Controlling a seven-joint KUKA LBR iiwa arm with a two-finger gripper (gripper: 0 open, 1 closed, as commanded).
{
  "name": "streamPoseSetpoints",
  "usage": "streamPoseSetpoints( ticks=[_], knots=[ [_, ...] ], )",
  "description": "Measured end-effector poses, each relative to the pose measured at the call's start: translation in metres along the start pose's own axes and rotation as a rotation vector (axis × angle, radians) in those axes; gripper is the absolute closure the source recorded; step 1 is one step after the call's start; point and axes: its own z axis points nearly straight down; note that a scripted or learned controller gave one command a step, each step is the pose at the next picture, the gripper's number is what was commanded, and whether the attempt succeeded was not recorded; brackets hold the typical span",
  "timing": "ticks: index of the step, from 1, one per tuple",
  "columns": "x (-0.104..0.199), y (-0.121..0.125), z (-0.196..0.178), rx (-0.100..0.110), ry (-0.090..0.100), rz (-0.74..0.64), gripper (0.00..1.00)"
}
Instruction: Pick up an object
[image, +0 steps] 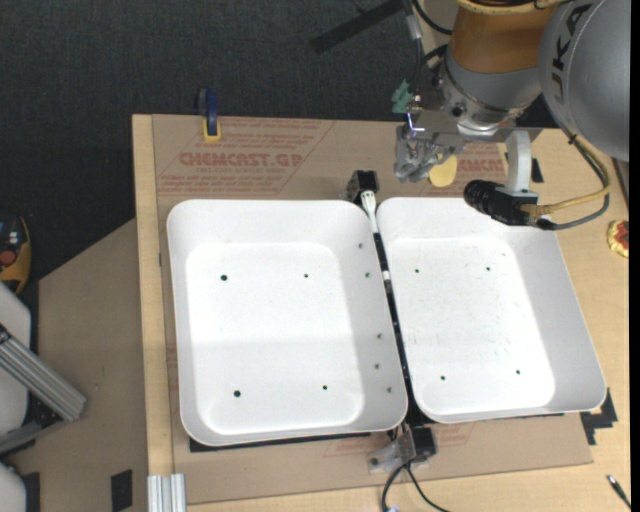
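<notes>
Arm (560, 60) comes in from top right of the view, w/ orange band above the wrist. Gripper (418, 170) hangs over the board (290, 150), just past the far rim of R bin (560, 330), near that bin's far-left corner. Small pale yellow obj (444, 171) sits right against the gripper's tip, on its view-right side. Can't tell if it's pinched or just beside the tip. Gripper state: can't tell either, since the tip is small & cluttered from this angle.

L bin (190, 300) & R bin lie side by side on the board, inner rims meeting along a black strip (388, 300). Both floors are white w/ a few dark dots. Black clip (362, 184) sits at the strip's far end, near the gripper but apart from it. A dark fitting (412, 445) w/ cable sits at the strip's near end. Blue & yellow clamp (209, 112) grips the board's far edge, well apart from the gripper. Board carries red print along its far side.
</notes>
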Motion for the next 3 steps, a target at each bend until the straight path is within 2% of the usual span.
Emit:
streamPoseSetpoints(
  ticks=[1, 2, 3],
  knots=[
    [0.073, -0.017, 0.086, 0.019, 0.003, -0.011, 1.00],
    [0.020, 0.027, 0.022, -0.001, 0.000, 0.000, 1.00],
    [0.001, 0.016, -0.015, 0.002, 0.001, -0.002, 1.00]
  ],
)
